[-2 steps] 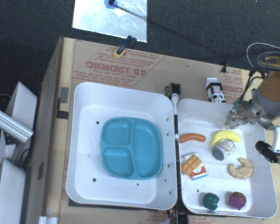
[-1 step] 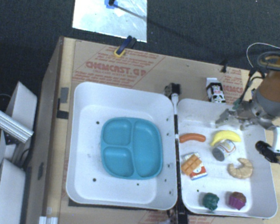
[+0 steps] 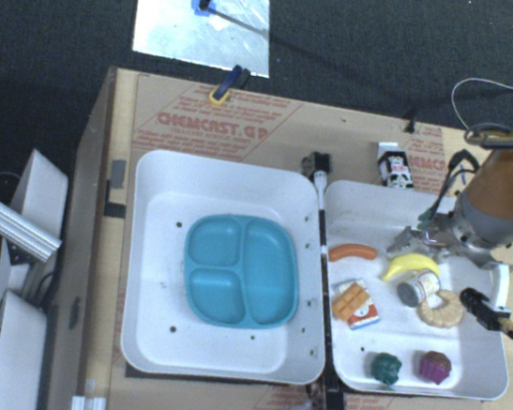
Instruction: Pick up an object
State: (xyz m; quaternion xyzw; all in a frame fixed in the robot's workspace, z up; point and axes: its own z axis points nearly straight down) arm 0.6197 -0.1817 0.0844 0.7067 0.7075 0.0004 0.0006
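Banana [image 3: 412,266] lies in the right bin [image 3: 488,374], touching a small can [image 3: 418,288]; the gripper [image 3: 430,237] hangs just above it, whether open or closed I cannot tell.

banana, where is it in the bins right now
In the camera view the banana lies in the right-hand bin, toward its far side, just right of the hot dog and touching the small can below it.

Dark carpet floor [image 3: 375,36]; shiny metal sheet [image 3: 206,10] lying on it; cardboard-covered bench [image 3: 249,123].
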